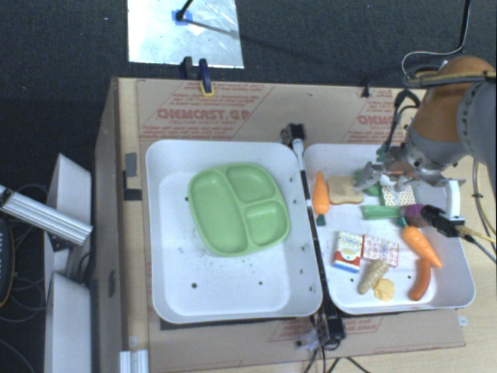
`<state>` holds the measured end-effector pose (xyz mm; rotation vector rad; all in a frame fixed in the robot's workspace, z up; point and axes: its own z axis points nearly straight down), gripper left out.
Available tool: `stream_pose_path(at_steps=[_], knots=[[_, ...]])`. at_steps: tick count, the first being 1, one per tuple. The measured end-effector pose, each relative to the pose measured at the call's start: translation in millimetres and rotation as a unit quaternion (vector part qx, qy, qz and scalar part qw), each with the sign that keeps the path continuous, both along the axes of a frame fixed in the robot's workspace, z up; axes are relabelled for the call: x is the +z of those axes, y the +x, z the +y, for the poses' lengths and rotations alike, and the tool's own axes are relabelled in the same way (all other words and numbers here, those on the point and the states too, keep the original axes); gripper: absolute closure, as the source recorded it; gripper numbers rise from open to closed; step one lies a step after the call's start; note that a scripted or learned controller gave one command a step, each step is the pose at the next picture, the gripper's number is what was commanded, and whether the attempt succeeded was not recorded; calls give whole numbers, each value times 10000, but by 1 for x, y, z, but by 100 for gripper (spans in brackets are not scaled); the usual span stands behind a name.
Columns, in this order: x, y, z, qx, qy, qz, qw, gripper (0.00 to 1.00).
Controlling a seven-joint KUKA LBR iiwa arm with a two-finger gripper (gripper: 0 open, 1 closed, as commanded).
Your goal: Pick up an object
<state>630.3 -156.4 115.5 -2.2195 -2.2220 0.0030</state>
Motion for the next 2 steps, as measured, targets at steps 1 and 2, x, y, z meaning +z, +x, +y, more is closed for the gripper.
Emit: stream_pose_path(at_steps=[1, 2], knots=[[-30, 39, -49, 7, 9, -23, 10000, 0], [-18, 41, -49, 20, -5, -50, 10000, 100]])
